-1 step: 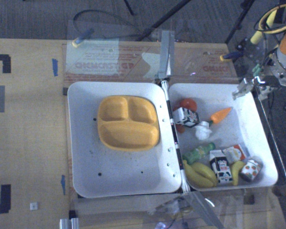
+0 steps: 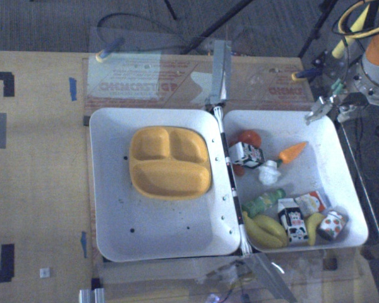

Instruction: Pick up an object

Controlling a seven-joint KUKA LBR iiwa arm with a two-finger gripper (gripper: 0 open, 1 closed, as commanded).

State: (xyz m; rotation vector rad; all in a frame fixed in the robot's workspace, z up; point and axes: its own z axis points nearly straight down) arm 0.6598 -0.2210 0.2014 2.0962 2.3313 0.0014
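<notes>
At the far right corner of the right bin (image 2: 350, 188), I saw the jaws (image 2: 331, 106) hanging over the rim; I could not tell whether they were spread or pressed together. Nearest below them lay an orange carrot (image 2: 293, 151), then a red tomato (image 2: 249, 137) and a small carton (image 2: 247, 154) further left. Well beyond, toward the near edge, sat bananas (image 2: 265, 230). Across the divider, the left bin (image 2: 114, 219) carried a yellow divided plate (image 2: 170, 161) on the tabletop (image 2: 38, 169).

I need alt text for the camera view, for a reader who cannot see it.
Two white bins side by side: the left bin holds a yellow divided plate, the right bin small toy foods, including a carrot and bananas. The tool hangs over its far right corner.
</notes>
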